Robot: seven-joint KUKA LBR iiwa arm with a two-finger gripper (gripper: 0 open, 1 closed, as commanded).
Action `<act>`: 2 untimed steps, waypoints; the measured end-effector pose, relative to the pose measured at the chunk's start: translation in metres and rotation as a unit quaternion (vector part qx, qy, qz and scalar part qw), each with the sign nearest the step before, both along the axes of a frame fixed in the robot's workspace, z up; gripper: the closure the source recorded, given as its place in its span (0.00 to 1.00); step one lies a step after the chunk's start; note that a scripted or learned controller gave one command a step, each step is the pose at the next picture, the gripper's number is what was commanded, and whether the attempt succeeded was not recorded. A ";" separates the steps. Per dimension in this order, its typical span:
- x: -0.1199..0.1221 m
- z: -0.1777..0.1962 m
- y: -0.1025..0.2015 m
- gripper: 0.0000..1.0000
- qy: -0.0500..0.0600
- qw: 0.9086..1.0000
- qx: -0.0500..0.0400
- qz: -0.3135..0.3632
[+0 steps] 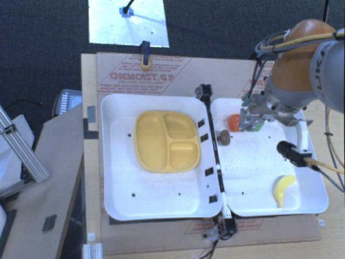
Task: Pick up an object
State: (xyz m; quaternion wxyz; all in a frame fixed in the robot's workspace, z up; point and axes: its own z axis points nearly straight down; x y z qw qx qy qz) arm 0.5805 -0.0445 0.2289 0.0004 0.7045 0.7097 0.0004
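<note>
Objects lie in the right bin (318,198): an orange-red ball (233,122) near its far left corner, a small brown piece (223,138) by the left wall, a yellow banana (283,189) near the front right. The pincer (250,121) sits low just beside the ball, with something green at its tip; its state cannot be told. A yellow divided plate (166,141) rests in the left bin (116,188).
</note>
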 end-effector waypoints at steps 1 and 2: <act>-0.010 -0.007 0.042 1.00 0.001 1.000 0.000 0.000; -0.024 0.004 0.093 1.00 0.000 1.000 0.001 0.001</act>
